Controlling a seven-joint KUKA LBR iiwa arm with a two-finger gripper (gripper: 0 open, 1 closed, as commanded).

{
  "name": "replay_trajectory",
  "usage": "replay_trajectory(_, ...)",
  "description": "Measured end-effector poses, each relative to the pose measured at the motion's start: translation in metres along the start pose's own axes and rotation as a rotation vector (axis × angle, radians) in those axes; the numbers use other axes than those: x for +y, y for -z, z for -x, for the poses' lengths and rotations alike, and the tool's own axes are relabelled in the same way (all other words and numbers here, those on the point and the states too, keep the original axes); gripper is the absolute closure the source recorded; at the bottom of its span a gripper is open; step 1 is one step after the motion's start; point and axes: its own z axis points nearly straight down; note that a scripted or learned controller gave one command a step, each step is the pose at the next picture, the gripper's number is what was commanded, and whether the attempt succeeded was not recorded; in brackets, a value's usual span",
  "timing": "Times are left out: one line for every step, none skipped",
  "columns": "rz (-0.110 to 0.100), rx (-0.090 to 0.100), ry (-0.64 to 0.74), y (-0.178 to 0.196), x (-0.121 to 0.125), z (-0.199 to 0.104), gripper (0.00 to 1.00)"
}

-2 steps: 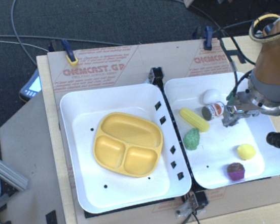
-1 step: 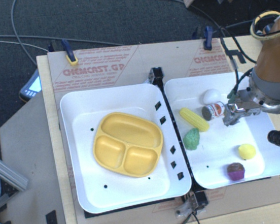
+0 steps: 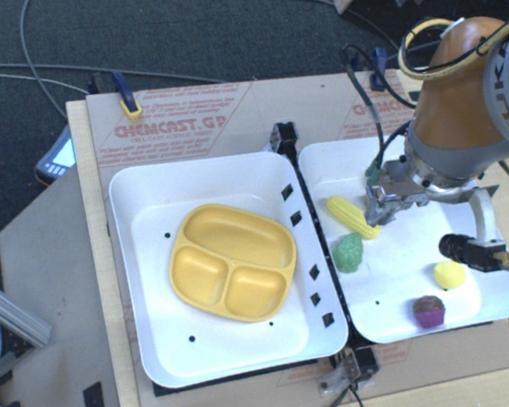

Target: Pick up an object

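I see the arm (image 3: pixel 461 77) coming in from the right edge of the frame, its orange band bulging at upper right and the grey wrist below it, angled down and to the left. My gripper (image 3: pixel 378 206) sits right of frame centre, pointing down-left. From this slant I can't make out how it is set at the tip.

Yellow corn cob (image 3: pixel 352 216) lies slanted in right bin (near divider), w/ green lump (image 3: pixel 348 252) just below.
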Motion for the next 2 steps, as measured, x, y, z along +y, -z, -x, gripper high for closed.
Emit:
replay_trajectory(0.001, 0.0, -0.001, -0.003, 0.021, -0.041, 1.0)
replay_trajectory(0.001, 0.0, -0.001, 0.008, 0.033, -0.09, 1.0)
